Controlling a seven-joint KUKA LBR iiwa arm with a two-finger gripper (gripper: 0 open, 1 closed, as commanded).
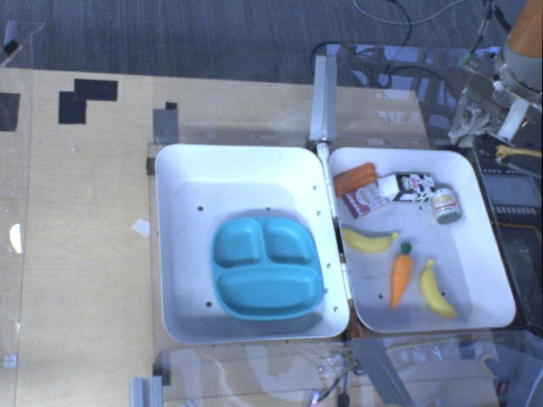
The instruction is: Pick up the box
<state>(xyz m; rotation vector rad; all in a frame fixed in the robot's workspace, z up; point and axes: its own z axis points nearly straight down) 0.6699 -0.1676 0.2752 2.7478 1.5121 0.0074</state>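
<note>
Box [366, 198] lies flat in the right bin [488, 227], toward that bin's 11 o'clock corner: a small flat pack, maroon with a pale printed face, turned askew to the bin walls. A sausage [354, 178] touches its upper edge at 11 o'clock, and a white carton [407, 186] with black patches presses against it at 2 o'clock, so those two sides are crowded. A tin [446, 205] lies on its side just past the carton, at 3 o'clock from the box. The box's left end sits near the bin's left wall, with only a narrow strip of white floor between them. Below it, at 6 o'clock, a banana [369, 241] lies close but apart; the lower edge of the box is its freest side. Farther down stand a carrot [400, 276] and a second banana [438, 292], well apart from the box, with bare floor around them. The left bin [182, 227] holds a blue tray [267, 266] with three compartments. The gripper [485, 119] hangs beyond the right bin's far rim at 1 o'clock from the box, well apart from it, under the arm's orange band; whether its jaws are open or closed I cannot tell, and nothing is seen between them.
</note>
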